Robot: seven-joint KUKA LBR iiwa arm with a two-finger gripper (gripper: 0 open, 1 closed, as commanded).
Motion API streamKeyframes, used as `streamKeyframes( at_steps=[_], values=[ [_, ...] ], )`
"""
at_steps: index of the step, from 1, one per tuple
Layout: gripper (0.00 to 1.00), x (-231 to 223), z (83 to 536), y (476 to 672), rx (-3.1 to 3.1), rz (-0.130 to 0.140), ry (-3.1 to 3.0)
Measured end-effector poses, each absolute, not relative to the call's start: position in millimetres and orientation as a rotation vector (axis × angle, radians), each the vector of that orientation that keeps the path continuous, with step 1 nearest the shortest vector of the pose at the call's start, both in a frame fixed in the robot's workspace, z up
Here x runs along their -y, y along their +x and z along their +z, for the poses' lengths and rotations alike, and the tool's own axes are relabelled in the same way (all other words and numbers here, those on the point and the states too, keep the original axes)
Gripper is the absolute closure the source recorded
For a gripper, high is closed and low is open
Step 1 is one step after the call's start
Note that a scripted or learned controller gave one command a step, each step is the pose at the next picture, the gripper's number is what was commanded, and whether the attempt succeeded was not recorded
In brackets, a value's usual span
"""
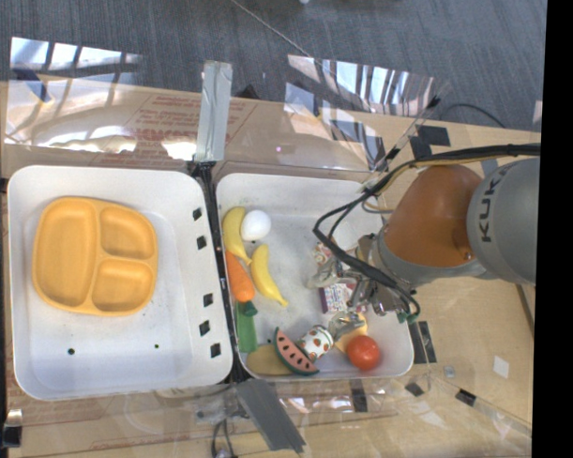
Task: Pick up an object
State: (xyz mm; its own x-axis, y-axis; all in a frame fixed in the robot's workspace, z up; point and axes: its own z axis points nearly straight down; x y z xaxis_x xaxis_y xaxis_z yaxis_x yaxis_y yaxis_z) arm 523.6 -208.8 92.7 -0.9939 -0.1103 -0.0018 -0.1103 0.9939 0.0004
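The arm (456,225) reaches in from the right over the right bin (297,191), its claw (345,296) low among cables near the bin's right side, and whether it is apart or together I cannot tell (wires and wrist hide that part). Just below the claw sit a tomato (363,352) and a small patterned egg-shaped toy (317,343), with a watermelon slice (294,354) beside them; two bananas (266,272), a white egg (256,225), a carrot (240,278) and a green piece (247,327) lie well to its left along the divider. The yellow divided plate (95,255) rests in the left bin (103,372).
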Motion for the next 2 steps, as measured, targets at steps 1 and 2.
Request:
streamKeyframes(
  at_steps=[1,2],
  values=[
    [0.00,186.2,92.6,533.4,-3.137,0.000,0.091],
    [0.00,201.2,93.0,520.9,-3.133,0.000,-0.217]
  ],
)
